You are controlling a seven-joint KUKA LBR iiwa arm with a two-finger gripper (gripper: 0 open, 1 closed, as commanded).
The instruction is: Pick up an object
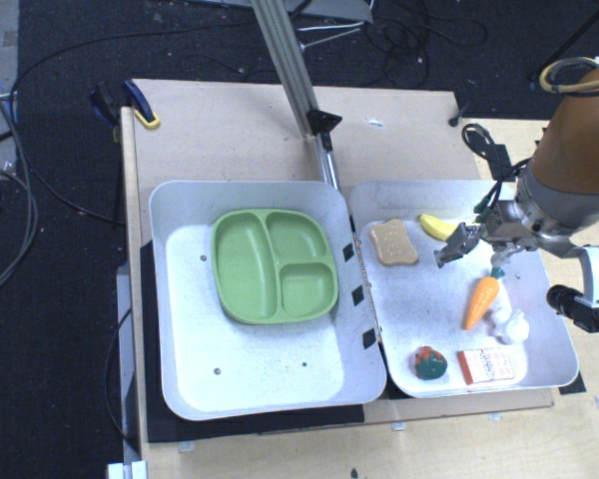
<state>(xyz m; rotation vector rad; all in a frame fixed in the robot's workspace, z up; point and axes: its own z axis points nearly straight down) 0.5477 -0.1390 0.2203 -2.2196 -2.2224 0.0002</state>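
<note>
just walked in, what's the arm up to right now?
The KUKA arm reaches in from the right, its gripper over the right bin, between the banana and the carrot. Nothing shows between its fingers. Also in that bin: a slice of bread, a red-green toy, a red-and-white box and a small white item. The left bin holds a green divided plate.
</note>
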